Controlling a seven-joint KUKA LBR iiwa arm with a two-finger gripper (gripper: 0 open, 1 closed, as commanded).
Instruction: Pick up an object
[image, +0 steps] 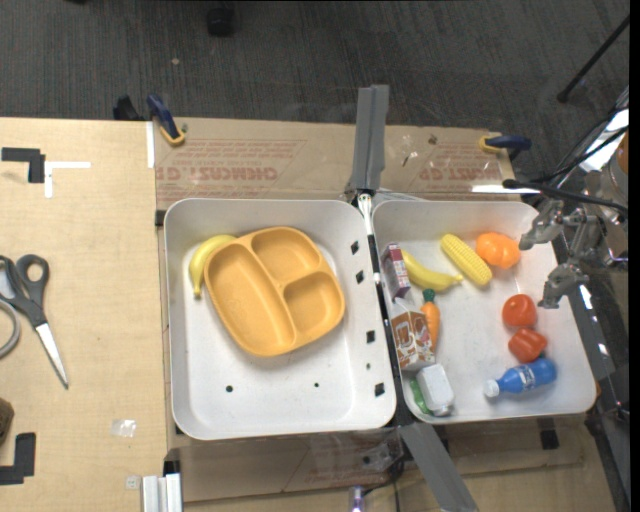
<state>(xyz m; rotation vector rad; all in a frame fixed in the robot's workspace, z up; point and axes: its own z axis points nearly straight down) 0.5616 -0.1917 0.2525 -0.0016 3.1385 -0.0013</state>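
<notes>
The right bin (470, 408) holds a corn cob (466, 260), an orange fruit (497, 250), a small banana (430, 273), a purple packet (395, 268), a carrot (431, 320), a brown carton (411, 340), a white and green pack (435, 390), a red tomato (519, 311), a second red fruit (527, 345) and a blue bottle (521, 379). My gripper (546, 262) hangs over this bin's right edge, just right of the orange fruit and above the tomato. It is open, with nothing between its fingers.
In the left bin (200, 400) lies a yellow divided plate (272, 290) with a banana (205, 260) tucked behind its left rim. Scissors (35, 310) lie on the wooden bench at far left. A grey divider (368, 140) runs between the bins.
</notes>
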